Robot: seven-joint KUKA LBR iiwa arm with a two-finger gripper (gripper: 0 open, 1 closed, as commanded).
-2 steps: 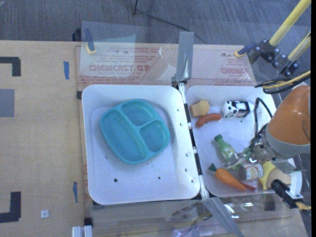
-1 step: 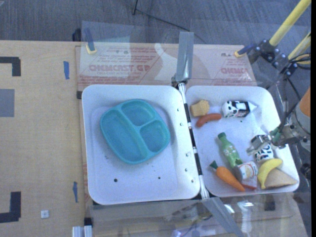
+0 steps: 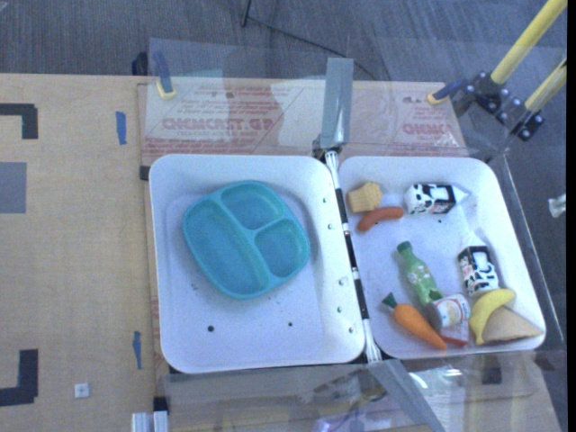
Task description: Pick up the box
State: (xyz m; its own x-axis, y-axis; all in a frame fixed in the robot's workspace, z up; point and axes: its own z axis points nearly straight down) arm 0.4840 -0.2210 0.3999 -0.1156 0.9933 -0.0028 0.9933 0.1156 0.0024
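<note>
Plainly, the right bin (image 3: 432,241) holds one cow-patterned box (image 3: 435,198) lying by its far rim near a tan block (image 3: 364,196), a second cow-patterned box (image 3: 478,271) touching the banana (image 3: 490,308), and a green bottle (image 3: 416,274) between them, while the left bin (image 3: 180,331) bears a teal divided plate (image 3: 247,238), and the gripper's state cannot be told.

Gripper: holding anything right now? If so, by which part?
Cannot be told: nothing lifted. The cow-print box lies in the right bin beside the banana, the green bottle nearby.
</note>
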